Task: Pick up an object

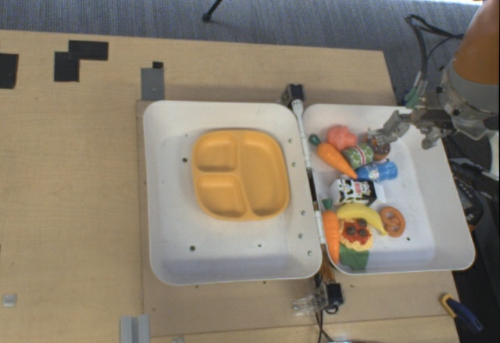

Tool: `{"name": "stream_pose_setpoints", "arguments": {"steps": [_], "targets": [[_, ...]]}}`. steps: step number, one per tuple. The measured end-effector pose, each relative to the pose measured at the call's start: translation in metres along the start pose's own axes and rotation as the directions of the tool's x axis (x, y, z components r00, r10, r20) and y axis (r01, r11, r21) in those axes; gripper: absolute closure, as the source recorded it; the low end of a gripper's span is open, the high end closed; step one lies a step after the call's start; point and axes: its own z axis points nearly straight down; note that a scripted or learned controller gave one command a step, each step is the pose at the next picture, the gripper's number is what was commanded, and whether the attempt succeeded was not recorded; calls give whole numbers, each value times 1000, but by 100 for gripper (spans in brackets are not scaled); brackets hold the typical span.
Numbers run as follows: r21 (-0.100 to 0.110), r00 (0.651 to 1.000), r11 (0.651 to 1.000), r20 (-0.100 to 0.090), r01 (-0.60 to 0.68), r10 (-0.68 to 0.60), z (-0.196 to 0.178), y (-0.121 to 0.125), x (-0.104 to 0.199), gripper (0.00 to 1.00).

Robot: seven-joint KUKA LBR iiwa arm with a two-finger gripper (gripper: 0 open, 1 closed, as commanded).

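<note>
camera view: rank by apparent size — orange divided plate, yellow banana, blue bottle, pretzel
1. Orange divided plastic plate, in the left bin, by far the largest.
2. Yellow toy banana, in the right bin.
3. Small blue toy bottle, close to the banana, so that order is unsure.
4. Brown toy pretzel, smallest.

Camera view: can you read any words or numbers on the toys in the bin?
None can be read.
Black and white carton: its print is too blurred to read.
Green can: label too small to read.
Blue bottle: no text can be made out.
</note>
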Motion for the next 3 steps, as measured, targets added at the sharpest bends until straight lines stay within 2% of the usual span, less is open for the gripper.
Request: {"name": "stream_pose_setpoints", "arguments": {"steps": [1, 2, 3], "targets": [[3, 983, 983, -1, -181, 181, 92, 58, 18, 0], [5, 997, 997, -1, -81, 81, 182, 56, 24, 0], [4, 997, 997, -1, -80, 80, 171, 57, 24, 100]]}}
